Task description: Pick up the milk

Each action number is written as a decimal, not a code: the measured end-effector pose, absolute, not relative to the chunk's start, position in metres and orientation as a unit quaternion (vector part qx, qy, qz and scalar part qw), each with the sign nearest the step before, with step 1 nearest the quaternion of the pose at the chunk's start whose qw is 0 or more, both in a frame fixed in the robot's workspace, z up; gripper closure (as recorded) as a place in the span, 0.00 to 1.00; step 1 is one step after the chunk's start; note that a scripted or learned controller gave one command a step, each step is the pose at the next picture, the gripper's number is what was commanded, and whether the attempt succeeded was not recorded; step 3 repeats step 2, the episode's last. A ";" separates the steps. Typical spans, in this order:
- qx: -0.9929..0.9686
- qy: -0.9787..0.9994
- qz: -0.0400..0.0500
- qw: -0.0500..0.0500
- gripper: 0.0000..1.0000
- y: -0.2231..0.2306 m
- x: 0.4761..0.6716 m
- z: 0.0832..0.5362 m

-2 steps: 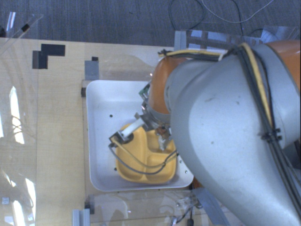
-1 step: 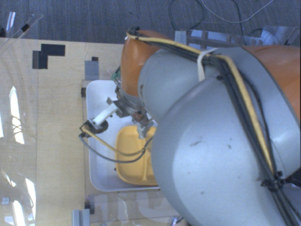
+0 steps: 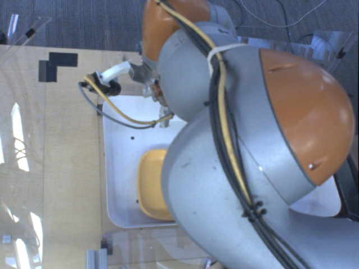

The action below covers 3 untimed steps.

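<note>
The grey and orange arm (image 3: 241, 150) reaches in from the right and covers most of both bins. Its wrist end with the gripper (image 3: 156, 92) hangs over the far edge of the left white bin (image 3: 120, 167). A white fitting (image 3: 115, 72) and looped cables (image 3: 120, 114) stick out to the left of the wrist. The arm's body hides whatever lies under it.
A flat yellow object (image 3: 151, 184) lies in the near part of the left bin, its right side hidden by the arm. A sliver of the right bin (image 3: 320, 203) peeks out at the lower right. The wooden bench (image 3: 50, 167) stretches to the left, with black marks (image 3: 56, 65) near its far edge.
</note>
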State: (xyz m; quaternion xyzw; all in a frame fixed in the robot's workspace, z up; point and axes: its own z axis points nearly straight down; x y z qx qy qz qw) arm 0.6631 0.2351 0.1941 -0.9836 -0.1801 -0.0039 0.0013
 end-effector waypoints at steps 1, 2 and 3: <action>-0.984 -0.180 -0.004 0.001 0.00 0.235 0.663 0.194; -0.995 -0.102 -0.005 0.001 0.00 0.235 0.586 0.356; -0.995 -0.102 -0.005 0.001 0.00 0.235 0.586 0.356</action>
